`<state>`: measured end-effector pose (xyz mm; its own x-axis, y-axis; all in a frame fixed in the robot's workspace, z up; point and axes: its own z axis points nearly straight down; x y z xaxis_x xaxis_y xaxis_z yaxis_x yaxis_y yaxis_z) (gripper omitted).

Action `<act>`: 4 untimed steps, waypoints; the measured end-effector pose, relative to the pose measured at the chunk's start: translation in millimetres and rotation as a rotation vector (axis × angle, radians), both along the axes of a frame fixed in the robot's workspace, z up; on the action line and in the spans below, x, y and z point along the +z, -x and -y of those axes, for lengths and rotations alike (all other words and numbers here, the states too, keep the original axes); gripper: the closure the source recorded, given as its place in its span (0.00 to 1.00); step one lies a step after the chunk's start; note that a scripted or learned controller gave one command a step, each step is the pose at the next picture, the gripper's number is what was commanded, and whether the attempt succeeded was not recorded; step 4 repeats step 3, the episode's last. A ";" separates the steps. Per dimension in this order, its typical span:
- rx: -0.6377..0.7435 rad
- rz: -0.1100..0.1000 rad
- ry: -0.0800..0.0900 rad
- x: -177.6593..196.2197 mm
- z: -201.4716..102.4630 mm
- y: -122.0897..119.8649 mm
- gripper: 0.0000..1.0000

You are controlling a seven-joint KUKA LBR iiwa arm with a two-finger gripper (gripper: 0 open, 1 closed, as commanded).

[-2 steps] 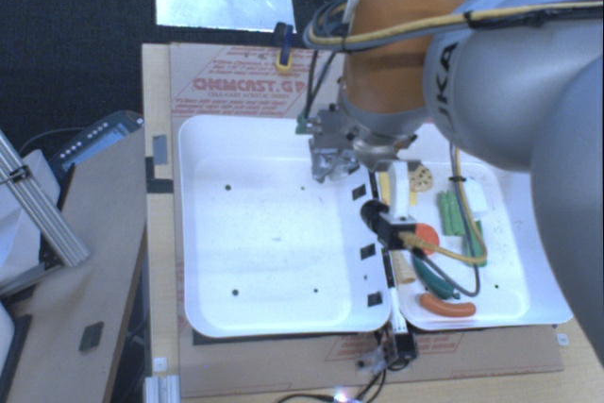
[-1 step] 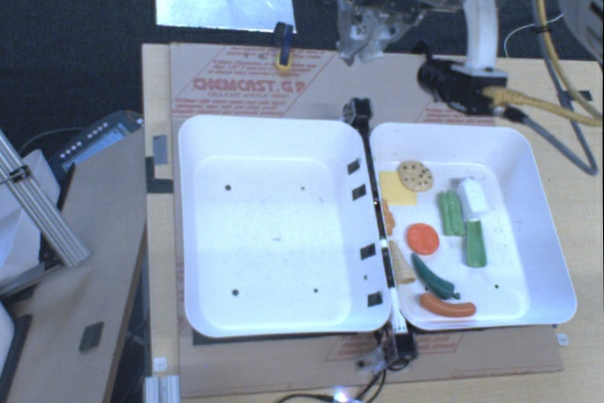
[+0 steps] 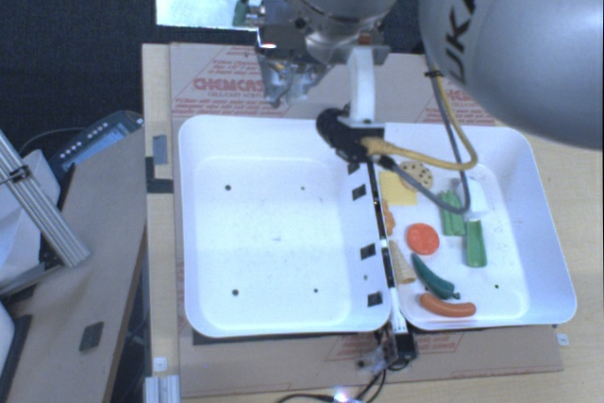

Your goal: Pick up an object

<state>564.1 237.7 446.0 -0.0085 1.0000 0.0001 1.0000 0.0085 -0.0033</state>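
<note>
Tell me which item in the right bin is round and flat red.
The tomato slice, mid-bin; the sausage is reddish but long, and the rest are green or yellow.

cam: fixed overhead | slanted down | both bins (image 3: pixel 283 132) | arm (image 3: pixel 510 24) from right

A cardboard sheet (image 3: pixel 215 76) printed in red letters lies under the gripper (image 3: pixel 286 94) and runs on toward the camera beneath two white bins. The left bin (image 3: pixel 203 203) sits just nearside of the gripper, and the right bin (image 3: pixel 528 203) is nearside and to its right. Black clips (image 3: pixel 368 251) line the seam between them. Well to the gripper's left lies a grey handheld control unit (image 3: pixel 99 135), with an aluminium rail (image 3: pixel 38 212) nearer the camera beyond it.
</note>
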 end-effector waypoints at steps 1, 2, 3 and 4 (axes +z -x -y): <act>-0.002 0.013 -0.006 95.5 3.3 34.4 1.00; -0.007 -0.013 0.007 -83.9 3.9 70.8 1.00; -0.004 0.020 -0.008 87.9 22.7 77.3 1.00; -0.004 0.020 -0.008 87.9 22.7 77.3 1.00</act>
